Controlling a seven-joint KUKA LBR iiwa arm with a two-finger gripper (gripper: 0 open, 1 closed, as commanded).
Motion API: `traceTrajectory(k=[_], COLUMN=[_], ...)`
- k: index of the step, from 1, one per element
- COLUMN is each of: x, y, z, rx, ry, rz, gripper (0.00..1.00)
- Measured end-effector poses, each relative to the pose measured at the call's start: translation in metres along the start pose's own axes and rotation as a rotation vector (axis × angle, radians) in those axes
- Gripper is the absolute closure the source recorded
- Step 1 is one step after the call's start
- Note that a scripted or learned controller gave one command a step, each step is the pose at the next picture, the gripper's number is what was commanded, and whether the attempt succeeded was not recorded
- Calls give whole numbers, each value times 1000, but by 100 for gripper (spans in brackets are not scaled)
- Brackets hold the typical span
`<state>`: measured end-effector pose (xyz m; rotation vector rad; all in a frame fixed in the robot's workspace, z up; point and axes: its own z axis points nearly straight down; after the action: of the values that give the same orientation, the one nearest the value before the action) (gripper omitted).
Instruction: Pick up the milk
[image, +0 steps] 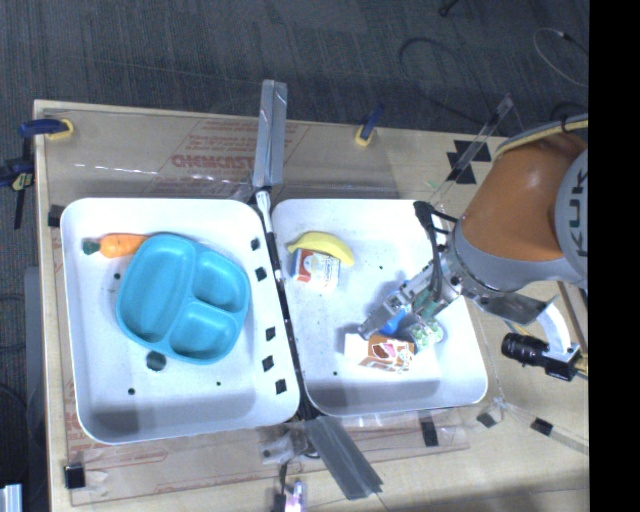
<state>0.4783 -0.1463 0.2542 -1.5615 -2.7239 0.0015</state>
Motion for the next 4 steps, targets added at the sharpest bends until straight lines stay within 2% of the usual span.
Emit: traceTrajectory(k=[1,2,3,4], x=[0,-2,-2,-29], y=[2,-1,-1,-17], z=[-7,9,9,-10], rx=[4,2,2,0], ry=[3,3,3,1], rz=[-8,-151,-151,-303], gripper=[100,100,0,0])
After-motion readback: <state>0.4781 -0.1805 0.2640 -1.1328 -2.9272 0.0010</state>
